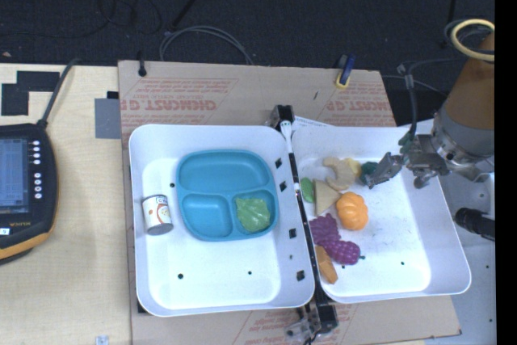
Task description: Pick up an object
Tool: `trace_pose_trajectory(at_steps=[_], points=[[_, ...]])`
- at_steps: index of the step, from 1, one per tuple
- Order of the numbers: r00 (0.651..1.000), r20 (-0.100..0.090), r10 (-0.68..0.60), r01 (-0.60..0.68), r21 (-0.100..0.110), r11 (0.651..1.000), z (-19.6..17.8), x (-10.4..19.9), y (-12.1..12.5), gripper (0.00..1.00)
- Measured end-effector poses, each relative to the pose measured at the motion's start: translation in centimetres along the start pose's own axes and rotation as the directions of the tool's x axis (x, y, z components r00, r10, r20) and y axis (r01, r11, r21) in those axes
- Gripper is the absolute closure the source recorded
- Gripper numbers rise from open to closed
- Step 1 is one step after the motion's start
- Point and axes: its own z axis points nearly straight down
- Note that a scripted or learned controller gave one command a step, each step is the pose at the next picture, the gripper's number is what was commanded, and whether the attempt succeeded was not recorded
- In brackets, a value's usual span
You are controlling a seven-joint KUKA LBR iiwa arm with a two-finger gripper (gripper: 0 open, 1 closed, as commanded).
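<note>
Hand [386,171] hovers just right of toys [339,202].

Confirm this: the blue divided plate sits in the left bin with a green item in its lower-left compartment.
Not quite. In the camera view the blue divided plate does sit in the left bin, but the green item lies in its lower-right compartment.

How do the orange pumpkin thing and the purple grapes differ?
The orange pumpkin is round, smooth and compact; the purple grapes are a bumpy, elongated cluster. The pumpkin lies farther up the right bin, the grapes nearer its front-left. Both look like toy food and sit close together.
</note>
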Motion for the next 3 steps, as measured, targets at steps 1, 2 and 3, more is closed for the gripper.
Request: trace_pose_trajectory(at_steps=[1,2,3], points=[[1.000,0.000,-0.004,0.004,0.002,1.000,10.0,-0.6,5.7,0.00],[1.000,-0.003,-0.007,0.007,0.001,1.000,15.2,5.8,9.6,0.00],[1.000,0.000,0.005,-0.005,0.007,1.000,15.0,1.3,2.3,0.00]])
